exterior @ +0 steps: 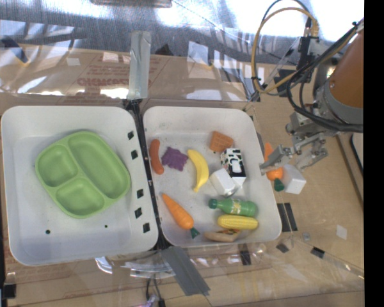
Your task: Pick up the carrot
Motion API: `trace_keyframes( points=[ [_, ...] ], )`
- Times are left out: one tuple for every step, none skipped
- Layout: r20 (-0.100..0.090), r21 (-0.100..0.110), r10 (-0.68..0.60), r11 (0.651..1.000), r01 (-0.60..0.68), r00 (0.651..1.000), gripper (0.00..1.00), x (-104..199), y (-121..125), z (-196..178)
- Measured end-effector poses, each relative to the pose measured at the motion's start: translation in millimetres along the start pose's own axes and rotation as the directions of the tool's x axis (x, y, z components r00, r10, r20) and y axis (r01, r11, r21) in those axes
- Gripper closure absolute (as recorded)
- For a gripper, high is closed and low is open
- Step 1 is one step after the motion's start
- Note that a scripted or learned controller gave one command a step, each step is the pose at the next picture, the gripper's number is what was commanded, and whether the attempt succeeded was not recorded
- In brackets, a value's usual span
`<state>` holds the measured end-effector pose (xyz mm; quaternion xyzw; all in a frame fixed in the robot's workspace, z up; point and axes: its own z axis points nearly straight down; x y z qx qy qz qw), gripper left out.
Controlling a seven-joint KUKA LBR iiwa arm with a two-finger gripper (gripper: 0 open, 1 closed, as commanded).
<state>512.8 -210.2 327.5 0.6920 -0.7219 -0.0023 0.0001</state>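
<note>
The carrot (pixel 178 212), at seven o'clock in the right bin (pixel 259 130), looks light, stiff and smooth, best pinched mid-body; whether the gripper (pixel 293 162) grips anything, I cannot tell.

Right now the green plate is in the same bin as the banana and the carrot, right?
Not quite. The camera view shows the green plate alone in the left bin. The banana and the carrot lie in the right bin.

An orange carrot (pixel 178 211) with green tip, yellow banana (pixel 199 168), purple grapes (pixel 175 158), light green plate (pixel 82 173), white bins (pixel 25 235).
</note>
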Motion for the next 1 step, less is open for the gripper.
trace_keyframes(
  points=[
    [-0.001, 0.001, -0.146, 0.989, 0.146, 0.989, 1.0, -34.6, 29.3, 27.5]
  ],
)
